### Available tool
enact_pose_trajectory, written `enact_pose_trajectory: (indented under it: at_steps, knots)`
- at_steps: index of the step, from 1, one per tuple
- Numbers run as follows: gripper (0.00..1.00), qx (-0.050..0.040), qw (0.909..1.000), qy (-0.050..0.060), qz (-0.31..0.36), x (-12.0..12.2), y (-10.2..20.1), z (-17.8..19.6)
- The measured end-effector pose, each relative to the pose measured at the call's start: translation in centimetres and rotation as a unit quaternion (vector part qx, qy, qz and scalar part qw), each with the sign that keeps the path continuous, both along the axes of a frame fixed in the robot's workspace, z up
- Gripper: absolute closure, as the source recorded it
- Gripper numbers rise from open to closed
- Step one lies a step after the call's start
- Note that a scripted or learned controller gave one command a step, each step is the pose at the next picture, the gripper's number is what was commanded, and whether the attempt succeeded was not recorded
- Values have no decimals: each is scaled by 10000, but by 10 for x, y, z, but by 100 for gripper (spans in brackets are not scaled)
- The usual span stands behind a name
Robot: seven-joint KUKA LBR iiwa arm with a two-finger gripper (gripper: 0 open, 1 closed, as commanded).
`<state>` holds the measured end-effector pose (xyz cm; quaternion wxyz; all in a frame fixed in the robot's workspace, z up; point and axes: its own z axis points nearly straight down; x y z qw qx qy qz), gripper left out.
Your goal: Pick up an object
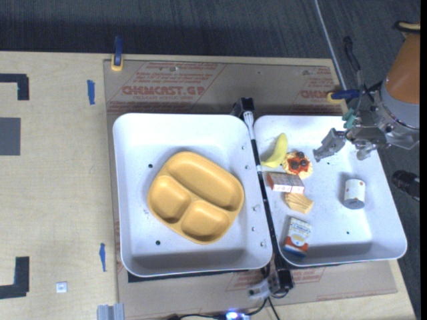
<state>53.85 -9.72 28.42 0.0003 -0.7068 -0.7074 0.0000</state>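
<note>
The right bin (pixel 373 245) holds several small objects. A yellow banana (pixel 275 150) lies by an orange and red toy (pixel 297 162), with a red box (pixel 285 181) and a tan waffle piece (pixel 298 202) below them. Toward the front lies a small carton (pixel 297 235), and a white cylinder (pixel 353 192) lies on the right. My gripper (pixel 345 148) hangs over the bin's upper right part, above and clear of the white cylinder. It is open with nothing between its fingers (pixel 326 146).
The left bin (pixel 130 145) holds a yellow divided plate (pixel 193 195). A black divider (pixel 257 172) runs between the two bins. Cardboard (pixel 173 85) lies under both bins on the wooden bench. A thin cable (pixel 327 32) slants down to the wrist.
</note>
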Motion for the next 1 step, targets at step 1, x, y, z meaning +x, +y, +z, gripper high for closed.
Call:
enact_pose_trajectory:
  at_steps: [1]
  knots:
    - [0,-2,10000,-5,-8,-59,-17,-118]
